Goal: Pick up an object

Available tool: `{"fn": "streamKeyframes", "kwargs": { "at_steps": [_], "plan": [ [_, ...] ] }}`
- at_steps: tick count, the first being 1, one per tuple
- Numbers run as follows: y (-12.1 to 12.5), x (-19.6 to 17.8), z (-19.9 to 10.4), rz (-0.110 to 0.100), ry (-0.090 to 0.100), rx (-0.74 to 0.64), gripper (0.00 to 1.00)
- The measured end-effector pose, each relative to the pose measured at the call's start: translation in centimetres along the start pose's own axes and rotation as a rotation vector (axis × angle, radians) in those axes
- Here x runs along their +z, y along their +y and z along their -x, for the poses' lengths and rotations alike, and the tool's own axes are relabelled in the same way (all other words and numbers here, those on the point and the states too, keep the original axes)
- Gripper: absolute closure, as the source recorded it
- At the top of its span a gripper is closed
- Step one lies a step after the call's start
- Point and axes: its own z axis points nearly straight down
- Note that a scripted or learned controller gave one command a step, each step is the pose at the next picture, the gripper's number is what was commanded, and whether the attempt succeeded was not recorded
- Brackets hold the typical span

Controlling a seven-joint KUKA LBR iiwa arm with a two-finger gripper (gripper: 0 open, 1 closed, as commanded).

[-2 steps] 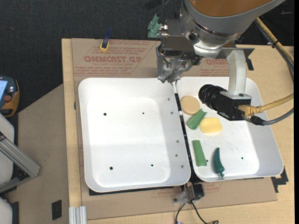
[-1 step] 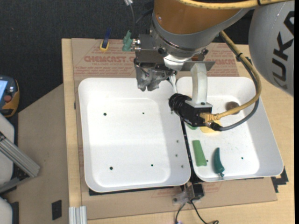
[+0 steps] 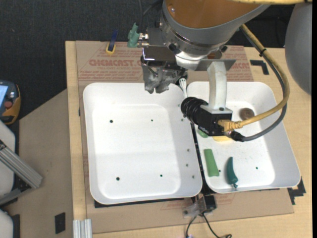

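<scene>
The gripper [image 3: 157,81] hangs over the left bin's [image 3: 99,148] far edge; its state cannot be told. It should swing over the right bin [image 3: 277,148], descending squarely onto the green block [image 3: 211,162] near its front edge.

Two bars [image 3: 212,162] [image 3: 231,172] lie side by side in the right bin [image 3: 277,148].

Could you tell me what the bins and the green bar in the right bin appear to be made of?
Bins: probably moulded plastic, smooth and slightly glossy, with rounded corners and soft reflections. Green bar: looks like matte plastic or foam, flat in colour; the view cannot settle which.
</scene>
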Motion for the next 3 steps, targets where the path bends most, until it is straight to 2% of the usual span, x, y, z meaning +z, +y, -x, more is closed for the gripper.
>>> {"fn": "streamKeyframes", "kwargs": {
  "at_steps": [1, 2, 3],
  "plan": [
    [-0.1, 9.4, 0.1, -0.016, -0.008, 0.004, 1.00],
    [-0.2, 20.7, 0.2, -0.019, -0.009, 0.004, 1.00],
    [0.7, 14.1, 3.1, 0.002, -0.001, 0.007, 1.00]
  ]
}}
